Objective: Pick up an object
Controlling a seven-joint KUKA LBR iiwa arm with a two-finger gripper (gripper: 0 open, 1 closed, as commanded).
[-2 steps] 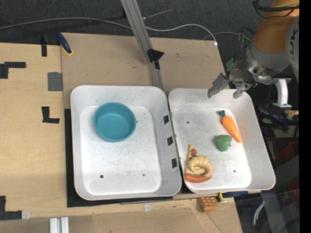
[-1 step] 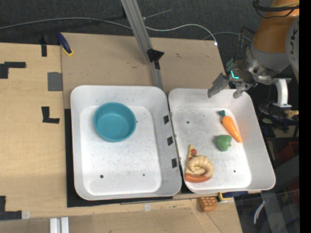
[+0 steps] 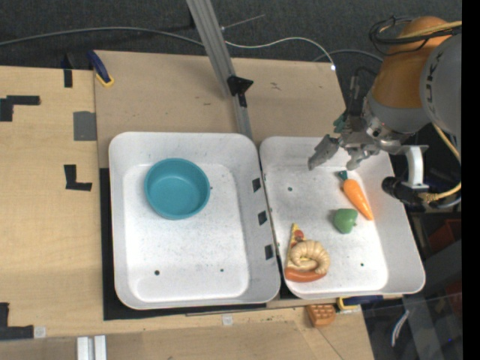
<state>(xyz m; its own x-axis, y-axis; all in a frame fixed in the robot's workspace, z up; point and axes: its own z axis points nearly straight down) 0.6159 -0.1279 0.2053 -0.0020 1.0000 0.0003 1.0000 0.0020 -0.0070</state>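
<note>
hovering over the right bin (image 3: 390,268), the gripper (image 3: 339,156) spreads its jaws wide, holding nothing; the carrot (image 3: 358,198) lies just below it, likely the target; pepper (image 3: 345,220) and croissant (image 3: 307,256) sit nearer the front.

Wooden bench on dark floor

A pale wooden bench (image 3: 45,201) sits on dark grey carpet (image 3: 112,6); thin cables (image 3: 150,32) trail across it.

On your wooden bench (image 3: 45,223) you see two white bins side by side, the left bin (image 3: 124,261) and the right bin (image 3: 397,268), touching along their inner edges, with black tape marks (image 3: 73,177) near the bench's left side.
</note>
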